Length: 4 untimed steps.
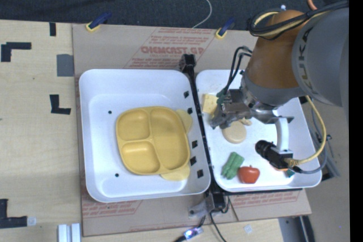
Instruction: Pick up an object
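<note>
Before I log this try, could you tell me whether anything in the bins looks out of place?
The yellow divided tray in the left bin sits askew on another yellow piece poking out beneath it.

In the left white bin (pixel 96 122) lies a yellow plastic divided tray (pixel 152 140) with three compartments, flat and right way up, resting over a paler yellow flat piece (pixel 177 174) that shows at its lower right edge. In the right white bin (pixel 306 181), a pale yellow cheese-like wedge (pixel 210 103) lies near the upper left corner. A round tan disc (pixel 235 134) lies near the middle. A green ridged pod-shaped toy (pixel 232 165) lies just beside a red tomato-like toy (pixel 248 174) near the front wall.
</note>
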Each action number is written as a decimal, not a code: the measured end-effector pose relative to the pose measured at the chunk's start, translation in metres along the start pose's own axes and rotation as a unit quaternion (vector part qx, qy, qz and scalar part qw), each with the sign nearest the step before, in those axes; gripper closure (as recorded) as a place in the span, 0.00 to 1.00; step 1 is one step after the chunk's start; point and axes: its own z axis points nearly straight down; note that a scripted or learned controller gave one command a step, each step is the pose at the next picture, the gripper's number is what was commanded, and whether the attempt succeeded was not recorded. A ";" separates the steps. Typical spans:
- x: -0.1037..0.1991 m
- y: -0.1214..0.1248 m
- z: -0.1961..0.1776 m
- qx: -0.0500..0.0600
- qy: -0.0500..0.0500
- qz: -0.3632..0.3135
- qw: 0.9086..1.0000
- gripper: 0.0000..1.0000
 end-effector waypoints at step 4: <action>0.001 -0.009 0.002 0.000 -0.001 0.003 1.000 1.00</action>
